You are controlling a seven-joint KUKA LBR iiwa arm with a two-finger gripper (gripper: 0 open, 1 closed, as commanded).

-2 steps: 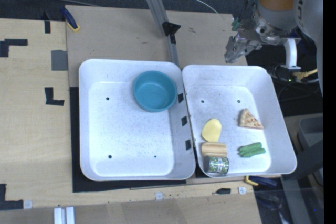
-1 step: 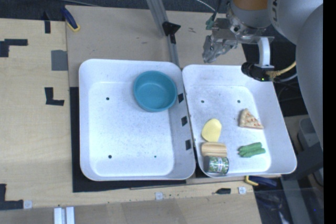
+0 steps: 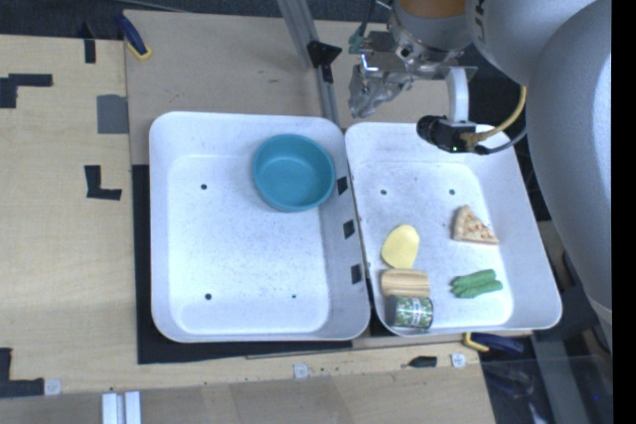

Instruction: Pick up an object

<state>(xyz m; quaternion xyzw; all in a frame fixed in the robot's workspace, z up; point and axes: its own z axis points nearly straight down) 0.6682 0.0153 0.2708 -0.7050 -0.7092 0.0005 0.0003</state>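
My gripper (image 3: 373, 96) hangs above the far left corner of the right bin (image 3: 517, 213), pointing down, with nothing visible between its fingers. In that bin's near half lie a yellow chip-shaped piece (image 3: 400, 246), a tan block (image 3: 404, 282), a green can (image 3: 409, 313), a pizza slice (image 3: 473, 226) and a green pea pod (image 3: 476, 284). A blue bowl (image 3: 292, 172) sits at the far right of the left bin (image 3: 199, 243). The gripper is well away from all of them.
A slanted metal pole (image 3: 293, 5) rises behind the bins, close to the gripper's left. The arm's bulky grey body (image 3: 566, 65) overhangs the right bin's right side. A black cable end (image 3: 442, 132) hangs over the right bin's far edge.
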